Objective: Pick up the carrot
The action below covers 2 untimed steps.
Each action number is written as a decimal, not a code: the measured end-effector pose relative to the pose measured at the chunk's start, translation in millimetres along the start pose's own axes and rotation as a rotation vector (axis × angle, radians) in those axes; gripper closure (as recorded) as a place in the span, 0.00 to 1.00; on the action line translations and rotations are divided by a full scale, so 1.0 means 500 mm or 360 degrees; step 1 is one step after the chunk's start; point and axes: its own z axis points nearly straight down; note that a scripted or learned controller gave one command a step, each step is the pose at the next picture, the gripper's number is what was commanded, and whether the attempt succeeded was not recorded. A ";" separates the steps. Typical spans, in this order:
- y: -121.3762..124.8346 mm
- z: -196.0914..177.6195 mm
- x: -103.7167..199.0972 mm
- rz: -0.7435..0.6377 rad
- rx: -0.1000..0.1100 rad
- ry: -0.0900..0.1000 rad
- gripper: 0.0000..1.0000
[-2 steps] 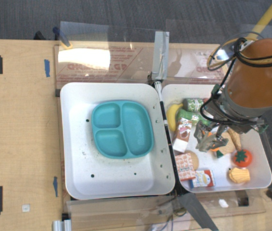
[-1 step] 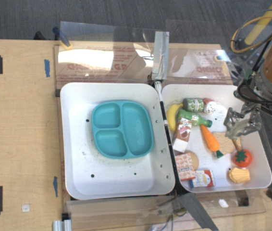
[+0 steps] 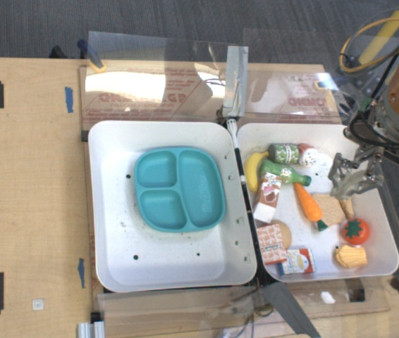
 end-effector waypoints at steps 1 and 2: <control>-0.002 -0.022 -0.005 0.0003 0.0009 -0.0010 1.00; -0.005 -0.044 -0.009 0.0007 0.0019 -0.0020 1.00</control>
